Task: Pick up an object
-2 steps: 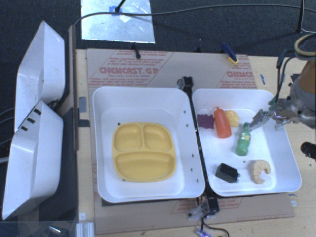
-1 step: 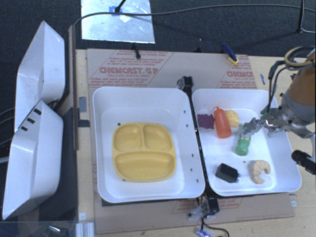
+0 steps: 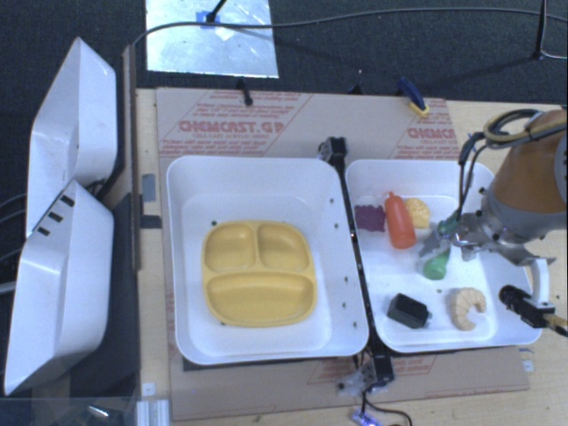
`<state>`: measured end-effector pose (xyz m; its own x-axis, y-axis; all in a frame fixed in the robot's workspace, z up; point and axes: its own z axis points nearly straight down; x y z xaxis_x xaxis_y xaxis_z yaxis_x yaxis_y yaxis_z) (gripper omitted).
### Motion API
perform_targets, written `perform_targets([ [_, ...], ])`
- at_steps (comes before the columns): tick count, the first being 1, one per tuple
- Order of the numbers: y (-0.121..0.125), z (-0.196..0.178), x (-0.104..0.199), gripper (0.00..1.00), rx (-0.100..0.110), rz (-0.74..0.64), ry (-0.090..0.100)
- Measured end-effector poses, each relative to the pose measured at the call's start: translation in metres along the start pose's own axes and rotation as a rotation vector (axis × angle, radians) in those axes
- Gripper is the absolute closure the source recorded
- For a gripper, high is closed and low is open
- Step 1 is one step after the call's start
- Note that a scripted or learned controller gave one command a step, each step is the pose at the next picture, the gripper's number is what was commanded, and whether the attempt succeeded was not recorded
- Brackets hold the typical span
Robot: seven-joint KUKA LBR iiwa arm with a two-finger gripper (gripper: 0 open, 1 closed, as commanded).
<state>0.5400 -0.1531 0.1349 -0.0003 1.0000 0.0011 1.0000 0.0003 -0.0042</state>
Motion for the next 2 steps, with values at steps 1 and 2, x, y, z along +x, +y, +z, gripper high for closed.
perform_targets([
  [1, 0.001, -0.013, -0.001, 1.00, -0.006, 0.001, -0.001],
  [2, 0.006, -0.057, -0.005, 1.00, -0.008, 0.000, -0.002],
])
